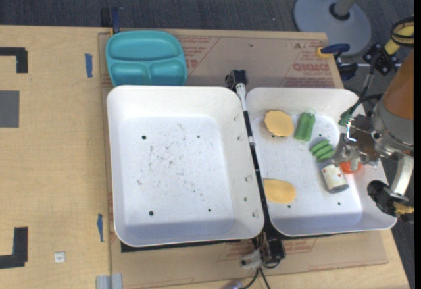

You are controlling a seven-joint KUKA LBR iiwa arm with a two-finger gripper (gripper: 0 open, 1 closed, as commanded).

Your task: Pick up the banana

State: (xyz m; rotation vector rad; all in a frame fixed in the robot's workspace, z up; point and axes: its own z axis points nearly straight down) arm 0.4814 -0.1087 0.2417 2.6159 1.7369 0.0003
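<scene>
Two yellow pieces lie in the right bin (289,225): one (279,123) near its back left, the other (279,191) near its front left. Either could be the banana; their shapes are too blunt to tell. My gripper (352,153) hangs over the right side of this bin, below the grey wrist and orange band (401,97). It sits well to the right of both yellow pieces and touches neither. Just below it lies a small white cylinder (333,178) with a red bit (349,167) beside it.
Two green pieces (304,126) (321,149) lie between the back yellow piece and the gripper. The left bin (125,149) holds only specks. A teal divided tray (146,57) stands behind the left bin. A grey stand base (332,14) sits at the back right.
</scene>
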